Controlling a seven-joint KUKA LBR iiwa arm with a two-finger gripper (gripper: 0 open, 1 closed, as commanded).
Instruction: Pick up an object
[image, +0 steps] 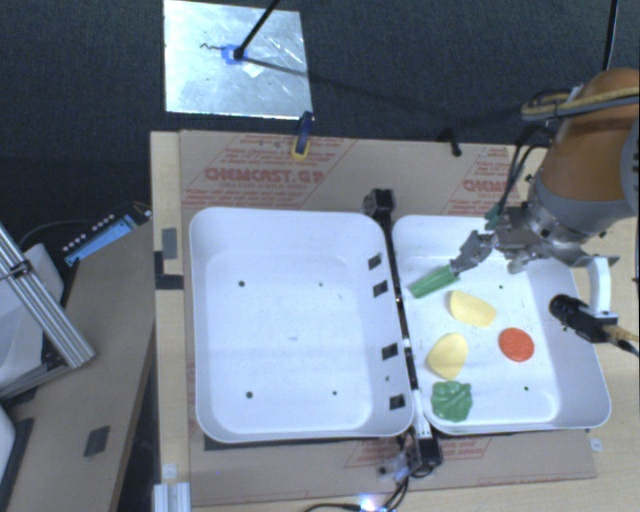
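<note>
A: Which step is this, by your reading?

B: The approach, I'd say. The grey arm with the orange band (590, 150) reaches in from the right, and the jaws (468, 258) sit low over the right white bin (585, 400), right at the upper end of the green stick-shaped piece (432, 282).

A: Do the jaws have it?

B: I cannot tell. The fingers point down-left toward the stick, but whether they stand wide, narrow or closed on it is too small and blurred to judge. The stick seems to lie tilted on the bin floor, near the divider between the 2 bins.

A: What else is in that bin?

B: 4 more things: a yellow oval piece (472, 308) just below the stick, a second yellow piece (447, 352) under that, a round orange-red disc (516, 344) to the right, and a lumpy green piece (451, 400) at the front. The left white bin (215, 300) holds none of them.

A: So what does the next move call for?

B: If the stick is the target, closing squarely across its narrow width, then a straight lift. The yellow oval lies near, so a skewed close could nudge it.
</note>
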